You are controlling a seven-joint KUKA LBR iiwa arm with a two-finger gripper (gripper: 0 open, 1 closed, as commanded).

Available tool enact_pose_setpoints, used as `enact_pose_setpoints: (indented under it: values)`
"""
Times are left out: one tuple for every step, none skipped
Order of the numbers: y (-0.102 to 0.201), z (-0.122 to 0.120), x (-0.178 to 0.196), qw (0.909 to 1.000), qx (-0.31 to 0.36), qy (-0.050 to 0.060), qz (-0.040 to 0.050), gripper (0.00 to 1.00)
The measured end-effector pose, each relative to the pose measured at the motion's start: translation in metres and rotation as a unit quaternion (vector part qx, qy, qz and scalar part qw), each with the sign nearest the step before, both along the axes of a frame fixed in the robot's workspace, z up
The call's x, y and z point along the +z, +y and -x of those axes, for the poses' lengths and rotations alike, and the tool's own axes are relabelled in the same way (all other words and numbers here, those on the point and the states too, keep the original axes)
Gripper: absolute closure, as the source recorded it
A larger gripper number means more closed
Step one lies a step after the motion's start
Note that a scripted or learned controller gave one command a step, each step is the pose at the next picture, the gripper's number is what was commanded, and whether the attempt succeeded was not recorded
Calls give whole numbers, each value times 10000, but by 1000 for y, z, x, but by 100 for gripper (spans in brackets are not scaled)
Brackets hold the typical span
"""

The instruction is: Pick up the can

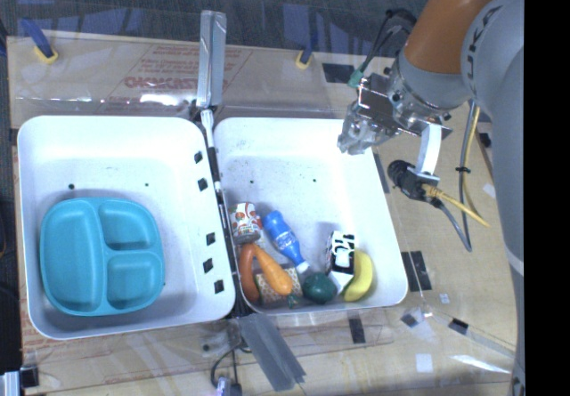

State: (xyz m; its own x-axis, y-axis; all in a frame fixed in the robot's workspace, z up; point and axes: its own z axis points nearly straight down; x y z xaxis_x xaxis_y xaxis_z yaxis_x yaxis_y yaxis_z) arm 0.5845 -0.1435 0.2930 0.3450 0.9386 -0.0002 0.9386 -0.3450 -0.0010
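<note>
**Can untouched; the pick is all still ahead**

Can (246, 222) lies in the right-hand bin (294, 141), at the left of the huddle of things in the lower middle of the frame, close to the wall that divides the two bins; it reads as a small red-and-white cylinder, tipped rather than standing square, though its exact lean is hard to tell; a blue bottle (283, 240) sits just to its right, and below it an orange, carrot-like piece (267, 271) lies near or against its lower end.

Further right in the same cluster are a dark green round thing (320, 288), a banana (359, 277) and a small black-and-white item (341, 249); the left-hand bin (107, 132) holds a blue divided tray (101, 254).

The gripper (353, 141) hangs at the upper right corner of the right-hand bin, over its rim, well apart from the can; nothing shows between its fingers, and whether they are spread or closed I cannot tell at this angle.

Judged from this, no part of the task is done; what is left is the whole of it: travel down-left across the bin to the can, descent, a close on it, and the lift; the crowding bottle and orange piece look likely to hamper a clean grasp.
</note>
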Motion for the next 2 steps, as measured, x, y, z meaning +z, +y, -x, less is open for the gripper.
enact_pose_setpoints:
  values:
    - [49, 17, 46, 9999, 169, -5, -1, 100]
    - [106, 2, 9, 9959, 904, 21, -6, 100]
